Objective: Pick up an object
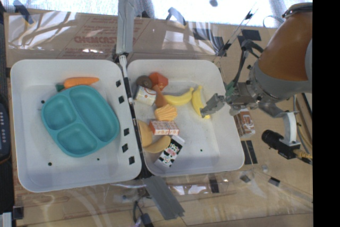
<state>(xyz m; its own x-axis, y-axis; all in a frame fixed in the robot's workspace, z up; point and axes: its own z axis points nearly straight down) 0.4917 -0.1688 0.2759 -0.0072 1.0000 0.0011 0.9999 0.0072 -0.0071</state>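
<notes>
The right bin [226,138] holds a pile of toy food. Two yellow bananas lie in it, one curved [179,98] and one nearly upright [197,99]. My gripper [212,105] hangs low over the bin's right part, just right of the upright banana and reaching in from the right. Nothing shows as held. Left of the bananas lie a red-orange piece [159,81], a brown round piece [143,82], a small white box [144,95], an orange ridged piece [166,112], a red-and-white box [165,127] and a cow-print carton [170,152].
The left bin [26,157] holds a teal divided plate [79,119] and a carrot [81,82] by its far side. A ridge [129,114] divides the two bins. Tan bread-like pieces [151,138] lie against the right bin's left wall. A small box [245,124] sits outside the right bin.
</notes>
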